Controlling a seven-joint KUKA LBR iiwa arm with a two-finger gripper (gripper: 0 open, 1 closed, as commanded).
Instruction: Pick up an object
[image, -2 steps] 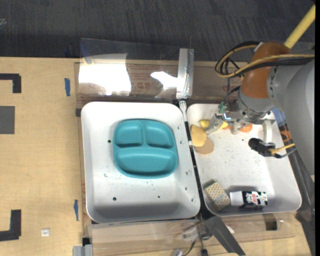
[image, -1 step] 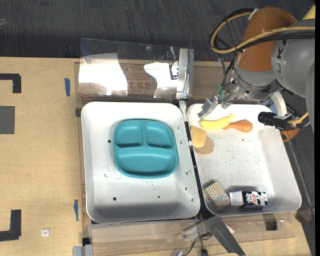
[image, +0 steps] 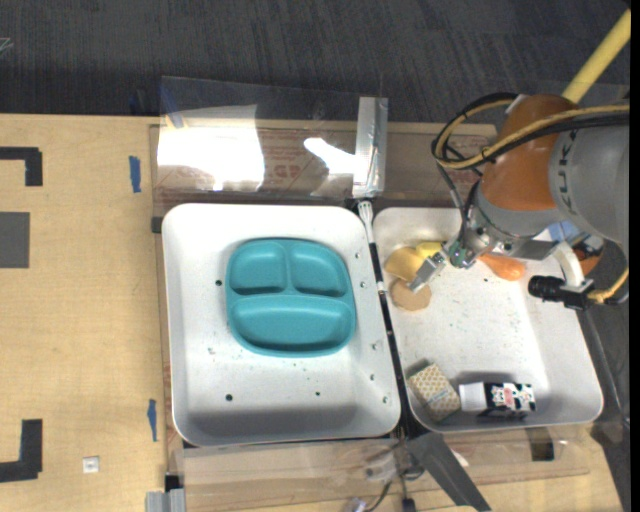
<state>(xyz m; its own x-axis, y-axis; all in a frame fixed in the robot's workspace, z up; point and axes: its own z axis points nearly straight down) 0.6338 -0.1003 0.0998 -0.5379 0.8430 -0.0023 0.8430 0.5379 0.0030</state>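
Camera view, gripper (image: 432, 270) low in right bin (image: 560, 395), touching tan round object (image: 404, 264), grip state unclear

Orange object (image: 503, 266) partly behind arm (image: 560, 170); arm cut off at right edge.

Dark carpet floor (image: 300, 40) beyond light wooden bench (image: 80, 300); blue tape marks (image: 134, 173).

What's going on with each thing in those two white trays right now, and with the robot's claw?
Teal divided plate: flat in the left bin.
Yellow-tan objects: lying at the gripper's tip, in the right bin.
Patterned block: lying near the front wall.
Small bottle: on its side.
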